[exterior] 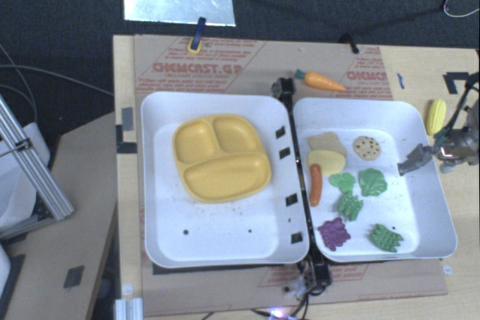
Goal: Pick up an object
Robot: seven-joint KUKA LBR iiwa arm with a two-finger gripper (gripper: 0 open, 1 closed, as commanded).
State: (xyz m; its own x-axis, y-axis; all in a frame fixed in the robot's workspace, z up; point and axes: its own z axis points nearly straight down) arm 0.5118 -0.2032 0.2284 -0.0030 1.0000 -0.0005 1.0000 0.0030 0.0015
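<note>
Two shallow white bins sat side by side on a bench. The left bin held a yellow divided plate. The right bin held toy food, seemingly loose for picking: a cookie, a sausage, a yellow slice, green leafy pieces and purple grapes. A toy carrot and corn cob lay outside, on the bench. The gripper reached in over the right bin's right edge, holding nothing; its finger spread could not be told.
</note>
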